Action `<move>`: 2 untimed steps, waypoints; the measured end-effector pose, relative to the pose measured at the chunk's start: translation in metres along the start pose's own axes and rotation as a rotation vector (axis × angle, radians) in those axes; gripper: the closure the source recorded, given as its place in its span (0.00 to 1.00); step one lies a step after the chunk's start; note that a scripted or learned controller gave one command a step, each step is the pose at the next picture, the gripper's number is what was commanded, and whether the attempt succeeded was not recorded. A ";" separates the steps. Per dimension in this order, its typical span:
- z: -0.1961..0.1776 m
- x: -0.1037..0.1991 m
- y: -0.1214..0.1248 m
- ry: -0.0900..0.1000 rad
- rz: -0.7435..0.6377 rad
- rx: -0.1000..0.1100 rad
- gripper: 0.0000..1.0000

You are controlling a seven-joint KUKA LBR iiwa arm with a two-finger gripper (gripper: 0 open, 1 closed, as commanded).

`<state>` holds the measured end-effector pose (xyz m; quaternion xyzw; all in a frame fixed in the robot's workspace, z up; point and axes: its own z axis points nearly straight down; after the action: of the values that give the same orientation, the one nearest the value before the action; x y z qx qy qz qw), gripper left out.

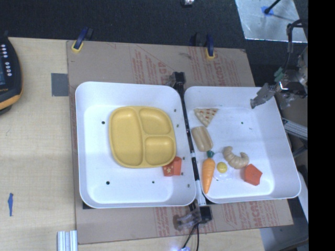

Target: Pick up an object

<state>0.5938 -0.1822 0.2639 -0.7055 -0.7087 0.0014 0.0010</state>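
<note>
Nearest, carrot [208, 174] lies beside croissant [235, 158] and red block [252, 174]; gripper [260, 96] hovers apart, grip state unclear.

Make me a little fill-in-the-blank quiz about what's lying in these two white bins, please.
The yellow divided plate lies in the ____ bin.
The carrot has a ____ tip at its top end.
The wedge-shaped slice lies nearest the right bin's ____ edge.
The red block sits just right of the ____.

Missing words: left; green; far; croissant

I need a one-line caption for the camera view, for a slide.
Yellow divided plate in the left bin; toy foods including a carrot in the right bin; gripper at its far edge.
</note>
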 end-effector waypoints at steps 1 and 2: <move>0.108 0.019 -0.094 0.007 0.001 0.017 0.00; 0.176 0.041 -0.060 0.003 -0.003 0.004 0.00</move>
<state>0.5326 -0.1415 0.0879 -0.7044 -0.7098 0.0017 0.0037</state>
